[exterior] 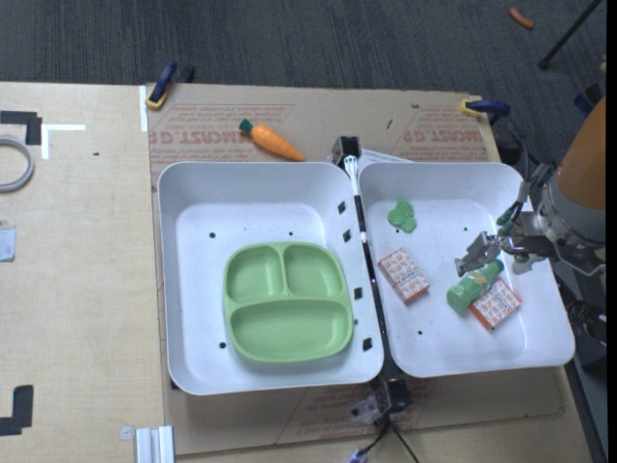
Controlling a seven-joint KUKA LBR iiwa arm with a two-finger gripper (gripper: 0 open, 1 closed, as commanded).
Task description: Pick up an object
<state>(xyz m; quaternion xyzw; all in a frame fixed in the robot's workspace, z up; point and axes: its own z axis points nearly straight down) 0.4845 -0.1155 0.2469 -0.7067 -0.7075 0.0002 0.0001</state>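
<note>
Seemingly mid-attempt, the gripper (490,249) hangs in the right bin (439,355) just above a green object (474,288), which lies at five o'clock from a red carton (403,275). Whether the claw is open cannot be told; nothing looks lifted yet.

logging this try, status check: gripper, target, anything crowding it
Gripper low in right bin, over green object. Not lifted; grip unconfirmed. Orange-white carton touching it, second carton apart to its left.

smooth glossy white plastic bins (183,287), matt green plastic divided plate (287,302), printed brown cardboard sheet (318,123) underneath
</note>
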